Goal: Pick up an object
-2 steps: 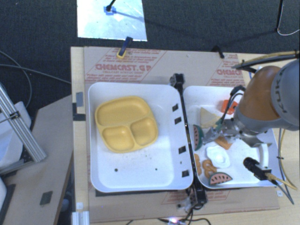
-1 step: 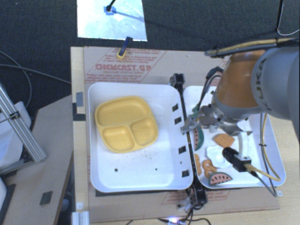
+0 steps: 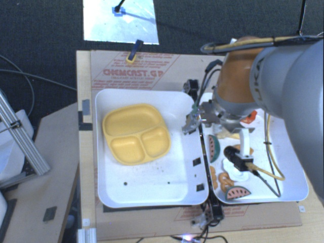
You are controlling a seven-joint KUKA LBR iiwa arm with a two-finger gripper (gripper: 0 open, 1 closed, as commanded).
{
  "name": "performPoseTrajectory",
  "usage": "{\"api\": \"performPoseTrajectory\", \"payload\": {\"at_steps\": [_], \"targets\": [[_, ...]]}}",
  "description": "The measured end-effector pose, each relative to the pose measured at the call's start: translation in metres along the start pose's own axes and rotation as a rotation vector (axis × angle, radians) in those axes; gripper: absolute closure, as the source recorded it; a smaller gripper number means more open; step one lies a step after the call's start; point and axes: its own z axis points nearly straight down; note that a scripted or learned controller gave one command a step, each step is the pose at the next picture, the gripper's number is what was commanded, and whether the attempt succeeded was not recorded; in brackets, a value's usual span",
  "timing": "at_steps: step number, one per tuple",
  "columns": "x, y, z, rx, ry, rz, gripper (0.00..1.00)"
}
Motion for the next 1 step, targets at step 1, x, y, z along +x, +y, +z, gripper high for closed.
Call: {"api": "performPoseTrajectory", "payload": {"at_steps": [1], "targets": [[-0.0021, -0.0009, -0.0107, 0.001, 0.000, 0.001, 1.00]]}}
